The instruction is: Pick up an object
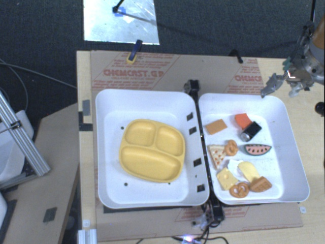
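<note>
Arm waits above the toy food

The fingers [284, 84] look spread apart and hold nothing, up past the right bin [294, 151]. The toy food [238, 159] lies inside it, easy to reach.

Even, fairly bright overhead light; white bins [152, 103] near overexposed, soft short shadows under the toy food. Glare on foil sheet [121, 14] far left. Slightly soft focus, claw [284, 83] a bit blurred.

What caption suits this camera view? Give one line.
Two-finger gripper open above the right white bin of toy food; yellow divided tray left.
</note>
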Controlling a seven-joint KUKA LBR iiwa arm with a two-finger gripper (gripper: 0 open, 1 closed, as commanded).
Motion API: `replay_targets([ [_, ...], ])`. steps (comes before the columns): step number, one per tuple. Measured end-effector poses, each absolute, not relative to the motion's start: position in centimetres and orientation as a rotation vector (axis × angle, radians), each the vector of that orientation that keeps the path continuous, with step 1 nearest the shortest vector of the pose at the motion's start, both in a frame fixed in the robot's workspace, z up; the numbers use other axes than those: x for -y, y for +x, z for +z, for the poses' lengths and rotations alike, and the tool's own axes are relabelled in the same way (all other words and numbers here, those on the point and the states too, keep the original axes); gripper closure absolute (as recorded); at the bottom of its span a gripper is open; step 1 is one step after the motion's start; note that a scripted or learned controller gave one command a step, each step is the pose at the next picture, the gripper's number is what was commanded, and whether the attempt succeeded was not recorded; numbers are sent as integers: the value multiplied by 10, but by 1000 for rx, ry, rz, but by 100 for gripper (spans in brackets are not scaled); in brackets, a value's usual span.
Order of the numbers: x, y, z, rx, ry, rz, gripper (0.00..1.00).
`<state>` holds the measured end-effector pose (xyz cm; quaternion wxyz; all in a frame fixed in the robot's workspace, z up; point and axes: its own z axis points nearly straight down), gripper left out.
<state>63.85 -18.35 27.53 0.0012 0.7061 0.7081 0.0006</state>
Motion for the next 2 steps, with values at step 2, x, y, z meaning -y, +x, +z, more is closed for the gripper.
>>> replay_targets([
  [2,183,640,298,-2227,2202,8,100],
])
